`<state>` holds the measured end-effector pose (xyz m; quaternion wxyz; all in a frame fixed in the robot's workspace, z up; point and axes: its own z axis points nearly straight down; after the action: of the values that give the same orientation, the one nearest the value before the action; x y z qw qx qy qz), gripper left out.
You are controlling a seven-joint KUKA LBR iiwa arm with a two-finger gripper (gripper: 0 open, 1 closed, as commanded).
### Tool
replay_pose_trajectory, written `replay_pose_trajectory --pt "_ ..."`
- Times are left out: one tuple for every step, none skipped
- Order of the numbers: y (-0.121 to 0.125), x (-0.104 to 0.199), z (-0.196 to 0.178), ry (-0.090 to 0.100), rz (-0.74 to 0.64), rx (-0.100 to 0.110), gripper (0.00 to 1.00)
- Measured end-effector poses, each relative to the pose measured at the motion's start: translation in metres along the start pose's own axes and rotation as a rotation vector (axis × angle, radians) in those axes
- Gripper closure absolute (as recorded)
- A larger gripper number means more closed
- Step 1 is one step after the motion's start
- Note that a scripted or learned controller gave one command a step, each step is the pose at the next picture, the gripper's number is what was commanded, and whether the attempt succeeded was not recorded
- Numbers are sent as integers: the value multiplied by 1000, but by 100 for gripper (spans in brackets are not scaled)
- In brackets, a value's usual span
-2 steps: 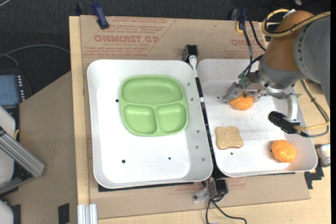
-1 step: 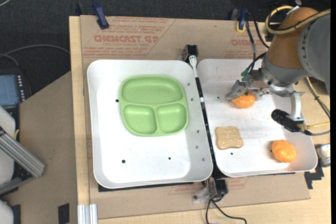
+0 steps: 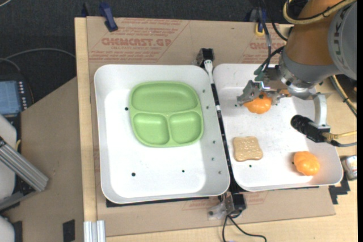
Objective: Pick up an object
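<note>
**Desk:** Status on the rig?

**Me:** On my feed the arm (image 3: 317,31) comes in from the right. The gripper (image 3: 260,94) is down over the right bin (image 3: 278,139), upper-left part, near the wall btwn the two bins.

**Desk:** Holding anything?

**Me:** Can't tell. An orange lump (image 3: 260,106) sits right under the gripper, its top tucked against it. I can't make out whether the gripper is spread, pressed together or pinching it.

**Desk:** Lump off the bin floor?

**Me:** Can't tell that either from this angle.

**Desk:** What else is in there?

**Me:** A tan square cracker (image 3: 248,148) lies flat, lower-left, apart from the gripper. A 2nd orange lump (image 3: 307,162) is at the lower-right corner, apart from the cracker.

**Desk:** Left bin?

**Me:** The left bin (image 3: 159,170) has a green plate (image 3: 165,112) lying flat, w/ one wide section up top and two smaller below.
</note>
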<state>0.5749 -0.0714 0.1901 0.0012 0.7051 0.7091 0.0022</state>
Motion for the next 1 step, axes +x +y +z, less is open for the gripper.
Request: replay_pose_trajectory --pt "45 72 5 -1 -2 1 100"
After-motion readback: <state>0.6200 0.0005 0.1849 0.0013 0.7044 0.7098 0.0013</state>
